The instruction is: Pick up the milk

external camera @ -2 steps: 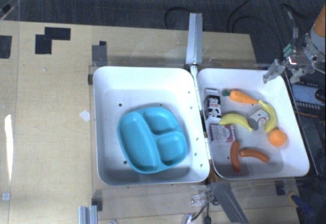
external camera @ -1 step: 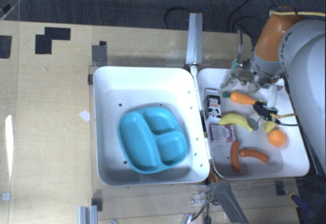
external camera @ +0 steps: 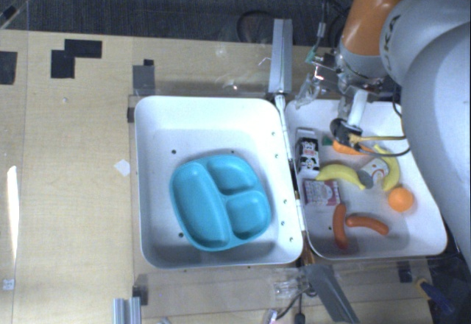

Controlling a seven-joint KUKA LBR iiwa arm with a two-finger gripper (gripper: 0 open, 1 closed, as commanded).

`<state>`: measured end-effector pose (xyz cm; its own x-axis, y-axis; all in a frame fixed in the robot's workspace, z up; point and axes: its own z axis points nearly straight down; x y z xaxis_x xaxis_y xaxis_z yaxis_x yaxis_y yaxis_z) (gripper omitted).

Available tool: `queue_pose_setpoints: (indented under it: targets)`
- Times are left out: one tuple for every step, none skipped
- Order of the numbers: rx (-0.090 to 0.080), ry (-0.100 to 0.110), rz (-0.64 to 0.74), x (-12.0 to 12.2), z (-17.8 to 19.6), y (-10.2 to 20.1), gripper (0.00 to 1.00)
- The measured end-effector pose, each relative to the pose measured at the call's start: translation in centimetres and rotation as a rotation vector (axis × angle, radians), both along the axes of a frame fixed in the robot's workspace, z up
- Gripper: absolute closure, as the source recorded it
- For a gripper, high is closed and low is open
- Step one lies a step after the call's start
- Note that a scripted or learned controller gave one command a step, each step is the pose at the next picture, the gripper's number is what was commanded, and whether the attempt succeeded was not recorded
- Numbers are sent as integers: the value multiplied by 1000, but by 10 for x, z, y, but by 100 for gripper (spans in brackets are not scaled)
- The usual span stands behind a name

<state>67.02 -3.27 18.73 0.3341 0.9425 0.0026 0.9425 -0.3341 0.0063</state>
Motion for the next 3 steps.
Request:
queue_pose_setpoints:
  targets:
    - [-2, 0, 134, -5, 39, -8, 0]
    - [-1, 2, 207, -13, -2, 30, 0]
    - [-1, 4, 225, -28, -2, 66, 0]
